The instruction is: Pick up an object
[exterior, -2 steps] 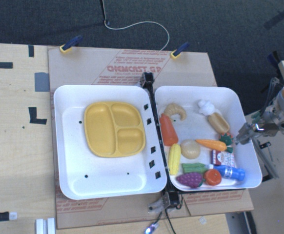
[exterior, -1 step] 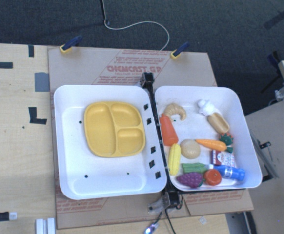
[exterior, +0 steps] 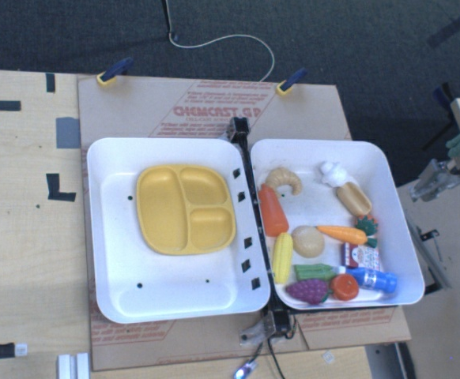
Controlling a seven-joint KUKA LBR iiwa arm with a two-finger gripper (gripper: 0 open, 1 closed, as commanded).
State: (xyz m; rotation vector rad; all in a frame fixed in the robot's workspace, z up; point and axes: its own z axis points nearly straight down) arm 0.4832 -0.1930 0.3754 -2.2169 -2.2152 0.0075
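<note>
The right bin [exterior: 388, 172] holds several toy foods. A tan croissant [exterior: 284, 181] and a long red piece [exterior: 273, 210] lie by its left wall. A bun [exterior: 355, 198] and a small white piece [exterior: 330, 172] lie at the back right. An orange carrot [exterior: 342, 233], a beige potato [exterior: 308, 242] and yellow corn [exterior: 282, 257] fill the middle. Purple grapes [exterior: 308, 291], a red tomato [exterior: 345, 287], a blue bottle [exterior: 375, 279] and a red-and-white carton [exterior: 360, 255] crowd the front.
The left bin [exterior: 111, 212] holds a yellow divided plate [exterior: 186, 209]. A black divider [exterior: 248, 204] runs between the bins. Grey metal hardware [exterior: 435, 178] stands just past the right bin's right wall. Clamps [exterior: 115, 70] pin the cardboard sheet behind the bins.
</note>
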